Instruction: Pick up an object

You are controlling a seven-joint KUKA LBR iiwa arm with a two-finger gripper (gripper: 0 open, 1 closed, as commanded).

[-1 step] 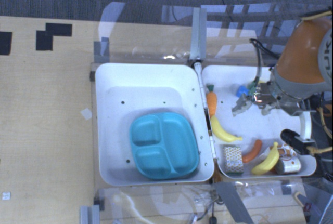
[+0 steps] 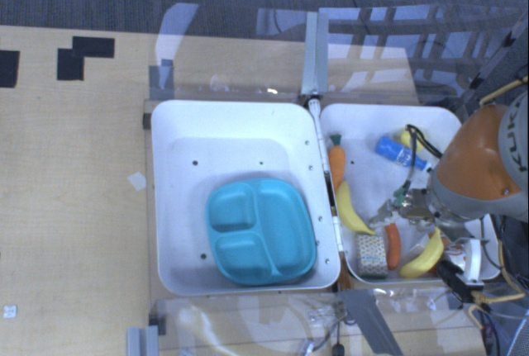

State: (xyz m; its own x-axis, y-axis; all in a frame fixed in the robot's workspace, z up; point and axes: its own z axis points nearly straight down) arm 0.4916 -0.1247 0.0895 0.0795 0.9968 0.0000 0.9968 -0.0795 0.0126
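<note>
Camera view, looking down on both bins at a slant. Writing: part of white lettering, "KU", reads on the orange band of the arm (image 2: 488,160) at the right edge; no other text is legible. The blue bottle's label is too small to read.

Left bin (image 2: 178,144): smooth white plastic, shallow, rounded corners, a few small dark holes in the floor. It holds a teal plate (image 2: 260,230), glossy, rounded-square, moulded into three compartments, lying flat toward the near side.

Right bin (image 2: 364,119): same white plastic. Contents:
- carrot (image 2: 336,166), orange, tapered, green top, lying along the left wall.
- banana (image 2: 350,210), yellow, curved, just below the carrot.
- sponge (image 2: 372,253), rectangular block, speckled greenish face, at the near edge.
- sausage (image 2: 393,245), short, red-orange, smooth, just right of the sponge.
- second banana (image 2: 425,256), yellow, curved, near corner, partly under the arm.
- blue bottle (image 2: 397,152), small, lying on its side toward the far side, with a yellow item just behind it, kind unclear.

Gripper (image 2: 395,214): metal, small, low in the right bin between the first banana and the sausage, just above the sausage's upper end. Finger spread cannot be read at this size, and nothing can be made out between them. A black cable loops from the wrist over the bottle.
</note>
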